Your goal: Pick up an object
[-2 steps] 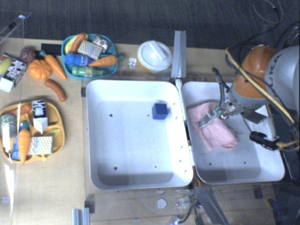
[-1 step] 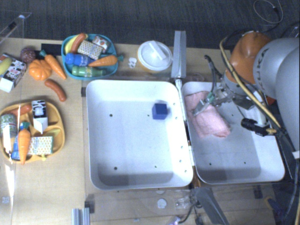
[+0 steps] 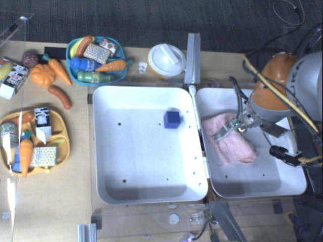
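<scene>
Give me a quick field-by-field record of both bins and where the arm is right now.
left bin: holds one blue block, near its upper right corner
right bin: holds a pink cloth, crumpled, left of centre
arm: reaches in from the right, over the right bin
tool: low over the upper part of the pink cloth
grasp: cannot tell from this view
blue block: untouched, apart from the tool
</scene>
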